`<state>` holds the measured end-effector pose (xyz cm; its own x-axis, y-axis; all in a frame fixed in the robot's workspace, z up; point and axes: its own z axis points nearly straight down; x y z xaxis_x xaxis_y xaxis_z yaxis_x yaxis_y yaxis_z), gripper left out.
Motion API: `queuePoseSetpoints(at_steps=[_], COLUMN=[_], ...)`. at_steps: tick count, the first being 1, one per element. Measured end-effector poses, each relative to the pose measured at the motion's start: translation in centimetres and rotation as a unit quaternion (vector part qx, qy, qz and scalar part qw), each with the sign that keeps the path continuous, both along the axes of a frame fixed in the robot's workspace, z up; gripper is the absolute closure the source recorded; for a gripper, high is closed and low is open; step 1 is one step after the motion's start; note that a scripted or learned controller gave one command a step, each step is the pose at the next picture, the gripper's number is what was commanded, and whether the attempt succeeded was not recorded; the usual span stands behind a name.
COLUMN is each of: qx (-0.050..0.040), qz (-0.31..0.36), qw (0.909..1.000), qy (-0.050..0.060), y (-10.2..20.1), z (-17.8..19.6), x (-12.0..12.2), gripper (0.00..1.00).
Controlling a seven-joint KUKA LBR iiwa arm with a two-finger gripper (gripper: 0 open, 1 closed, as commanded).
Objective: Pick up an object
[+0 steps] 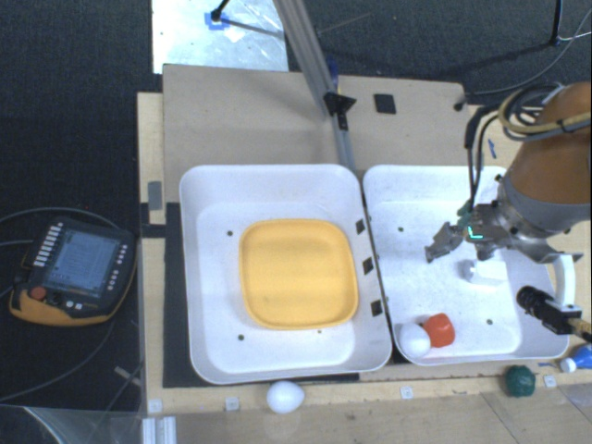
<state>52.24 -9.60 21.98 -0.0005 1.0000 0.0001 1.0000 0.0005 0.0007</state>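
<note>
Camera view, starting at the worktop's [240, 128] near edge: we see a white egg-shaped object [285, 397] lying outside the bins and a dark green ball [520, 381] toward the near right corner. Just inside the right bin [407, 192], at its near wall, a white ball [413, 340] touches an orange cup [438, 330]. Farther in, the gripper [455, 241] hangs over the right bin's middle, its fingers spread wide with nothing between them. In the left bin [208, 248] we see a yellow square plate [299, 272] lying flat at the centre.
</note>
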Motion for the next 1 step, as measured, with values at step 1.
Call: queuePoseSetpoints(at_steps=[1], qx=[0.0], qz=[0.0], qw=[1.0], qy=[0.0], y=[0.0], z=[0.0], x=[0.0], gripper=[0.0])
